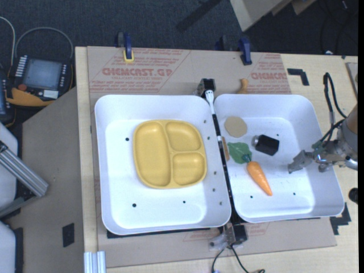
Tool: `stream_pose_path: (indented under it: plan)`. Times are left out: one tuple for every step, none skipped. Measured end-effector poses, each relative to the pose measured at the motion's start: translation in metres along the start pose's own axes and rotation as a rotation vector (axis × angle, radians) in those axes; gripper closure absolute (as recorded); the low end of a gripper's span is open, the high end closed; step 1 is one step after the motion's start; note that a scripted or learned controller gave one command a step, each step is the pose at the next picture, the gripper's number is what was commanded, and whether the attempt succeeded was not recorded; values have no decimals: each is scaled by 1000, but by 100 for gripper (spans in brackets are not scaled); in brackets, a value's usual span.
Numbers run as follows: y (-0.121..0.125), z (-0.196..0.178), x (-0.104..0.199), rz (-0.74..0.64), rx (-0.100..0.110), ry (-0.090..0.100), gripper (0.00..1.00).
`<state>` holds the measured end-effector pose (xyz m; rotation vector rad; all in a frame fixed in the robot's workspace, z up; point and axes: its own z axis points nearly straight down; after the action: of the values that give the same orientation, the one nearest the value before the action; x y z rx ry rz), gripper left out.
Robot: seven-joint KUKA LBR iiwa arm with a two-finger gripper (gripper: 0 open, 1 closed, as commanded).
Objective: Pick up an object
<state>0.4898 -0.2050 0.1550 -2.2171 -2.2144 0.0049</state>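
Bench (170, 67) lying under two white bins, brown cardboard sheet with red lettering showing at the far edge.

Left bin (114, 203) sitting on the left half, touching the right bin (296, 201) along a shared middle rim.

Yellow divided tray (169, 152) resting flat in the middle of the left bin, three compartments facing up.

Arm reaching in from the right edge, pincer (302, 162) hanging low over the right side of the right bin, near its right wall. Fingers blurred and small; impossible telling whether apart or together. Nothing seen sitting between them.

Orange carrot (260, 178) lying on the floor of the right bin, slanting from the centre toward the near right, well apart from the pincer.

Green leafy piece (239, 152) lying just left of the carrot's far end, close to the middle rim, seeming to touch the carrot top.

Black cylinder (266, 145) lying on its side just right of the green piece and far of the carrot.

Tan round disc (235, 126) lying flat toward the far left of the right bin, beyond the green piece.
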Motion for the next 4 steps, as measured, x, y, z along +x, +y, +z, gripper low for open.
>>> stream_pose_path:
  plan:
    - [3,44,0,-1,-2,0,0]
    - [5,31,-1,-1,-9,-5,100]
    - [3,-13,-5,-1,-14,-7,100]
    - [3,-68,-16,-1,-16,-9,100]
